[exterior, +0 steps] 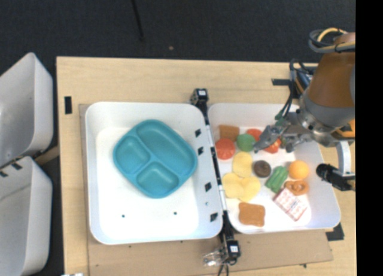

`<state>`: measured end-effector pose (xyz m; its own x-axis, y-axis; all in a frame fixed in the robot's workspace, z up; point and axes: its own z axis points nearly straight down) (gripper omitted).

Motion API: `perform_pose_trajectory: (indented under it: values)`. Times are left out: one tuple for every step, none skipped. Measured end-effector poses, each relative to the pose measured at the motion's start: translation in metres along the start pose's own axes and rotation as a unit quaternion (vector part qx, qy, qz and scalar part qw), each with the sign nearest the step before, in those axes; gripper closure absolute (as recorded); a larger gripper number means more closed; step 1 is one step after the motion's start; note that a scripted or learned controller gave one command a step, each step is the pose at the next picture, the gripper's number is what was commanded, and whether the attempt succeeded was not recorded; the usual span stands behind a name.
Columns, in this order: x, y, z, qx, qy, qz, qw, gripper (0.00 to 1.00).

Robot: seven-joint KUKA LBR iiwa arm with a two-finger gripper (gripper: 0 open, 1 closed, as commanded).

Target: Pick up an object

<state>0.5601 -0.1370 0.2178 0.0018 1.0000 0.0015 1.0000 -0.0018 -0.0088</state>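
In the right bin (326, 212), toy foods are lying crowded together: nearest, a brown toast piece (252, 214) and a red-and-white packet (291, 203); farther in, yellow pieces (240, 179), a dark brown round piece (261, 169), a green vegetable (276, 178) and an orange fruit (298, 170). Beyond these the gripper (267, 139) is hovering low over a red piece (272, 143), just right of a green ball (245, 142); whether its fingers are parted I cannot tell. The left bin (108, 221) is holding a blue divided plate (155, 157).
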Motion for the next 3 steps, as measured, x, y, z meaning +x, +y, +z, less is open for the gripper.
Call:
perform_pose_trajectory:
  values:
    - [0.000,0.002,-0.005,-0.005,-0.001,-0.002,1.0000,0.00]
    - [-0.007,0.002,0.039,-0.003,-0.002,0.000,1.0000,0.00]
    - [0.001,0.008,0.094,-0.002,-0.001,0.000,1.0000,0.00]
